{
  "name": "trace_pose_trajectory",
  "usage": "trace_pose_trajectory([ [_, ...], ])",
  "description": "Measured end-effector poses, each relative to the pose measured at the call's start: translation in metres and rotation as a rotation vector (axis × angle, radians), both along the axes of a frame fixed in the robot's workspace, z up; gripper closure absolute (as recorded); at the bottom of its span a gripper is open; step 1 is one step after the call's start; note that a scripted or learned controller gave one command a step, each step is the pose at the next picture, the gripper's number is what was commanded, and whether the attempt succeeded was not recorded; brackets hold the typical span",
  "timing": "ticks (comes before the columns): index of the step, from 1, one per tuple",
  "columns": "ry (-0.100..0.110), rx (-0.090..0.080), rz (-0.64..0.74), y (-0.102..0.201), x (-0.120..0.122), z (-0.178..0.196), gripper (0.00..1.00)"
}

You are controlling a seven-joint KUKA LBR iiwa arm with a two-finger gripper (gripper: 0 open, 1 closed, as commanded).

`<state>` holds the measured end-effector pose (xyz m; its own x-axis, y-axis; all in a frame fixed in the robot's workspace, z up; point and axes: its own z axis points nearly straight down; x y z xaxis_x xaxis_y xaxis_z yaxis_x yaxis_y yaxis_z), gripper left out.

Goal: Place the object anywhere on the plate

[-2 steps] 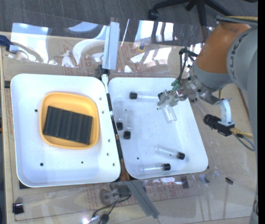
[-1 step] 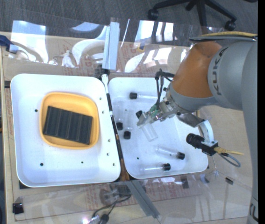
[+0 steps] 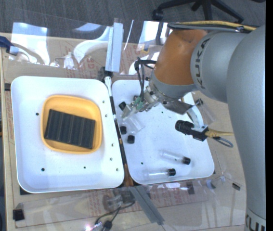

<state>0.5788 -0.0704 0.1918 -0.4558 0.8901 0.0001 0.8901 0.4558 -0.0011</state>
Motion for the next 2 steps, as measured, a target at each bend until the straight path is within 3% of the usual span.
trace_pose_trajectory([
  [1,0.000,0.000,0.071,0.0569,-0.0013,0.0110,1.00],
  [2,0.000,0.000,0.071,0.0566,-0.0013,0.0111,0.00],
])
